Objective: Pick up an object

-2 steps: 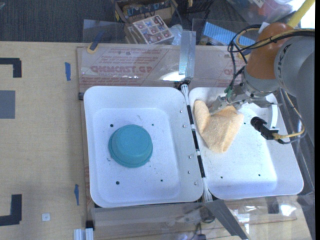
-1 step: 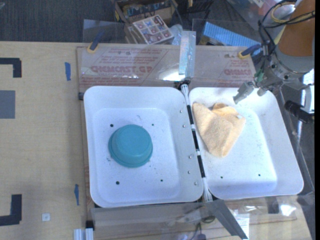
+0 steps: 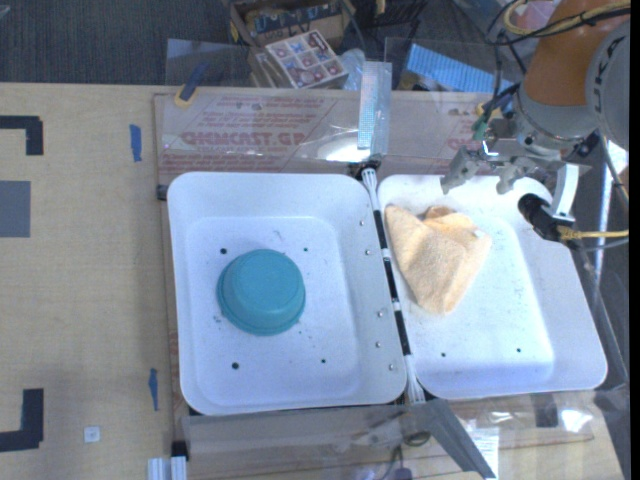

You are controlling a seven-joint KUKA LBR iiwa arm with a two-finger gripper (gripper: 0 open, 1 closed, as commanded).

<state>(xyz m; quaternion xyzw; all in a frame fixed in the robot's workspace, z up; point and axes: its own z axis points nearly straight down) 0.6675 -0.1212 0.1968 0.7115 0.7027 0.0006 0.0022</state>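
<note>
Above right bin [image 3: 575, 363], arm [image 3: 570, 58] raised, cloth [image 3: 440, 258] below

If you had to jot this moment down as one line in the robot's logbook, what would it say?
gripper: open, holding nothing, above far edge of right bin | tan cloth: crumpled in right bin | teal bowl: upside down in left bin

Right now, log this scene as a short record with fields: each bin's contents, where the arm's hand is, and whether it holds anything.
left bin: one round teal plastic bowl, upside down, near the middle
right bin: one crumpled tan cloth, lying against the bin's left side by the divider
hand: above the far edge of the right bin, just beyond the cloth
held: nothing visible between its fingers
arm: grey with an orange band, reaching in from the right
task state: no object lifted yet
</note>
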